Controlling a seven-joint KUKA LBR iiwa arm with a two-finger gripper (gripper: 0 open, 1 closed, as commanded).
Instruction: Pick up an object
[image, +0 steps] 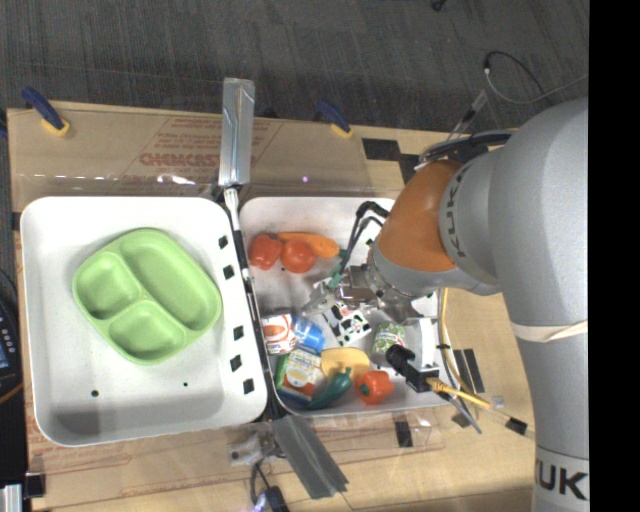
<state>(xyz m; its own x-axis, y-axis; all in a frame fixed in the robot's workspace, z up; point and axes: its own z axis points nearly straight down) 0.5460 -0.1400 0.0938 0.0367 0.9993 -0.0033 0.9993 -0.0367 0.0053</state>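
My hand (345, 300) hung over the right bin (300, 212), low among the clutter. Nearest lay the patterned block (350, 322), directly beneath. I could not tell its state.

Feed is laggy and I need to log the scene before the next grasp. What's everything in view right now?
Left bin: one, white, left half of bench.
Tray: one, green, three compartments, in left bin.
Right bin: one, white, beside left bin.
Tomatoes: two, red, right bin's far side.
Orange piece: one, beside tomatoes.
Mixed toys: several, multicoloured, piled at right bin's near edge.
Arm: one, grey with orange band, over right bin.
Gripper: one, low among the toys.
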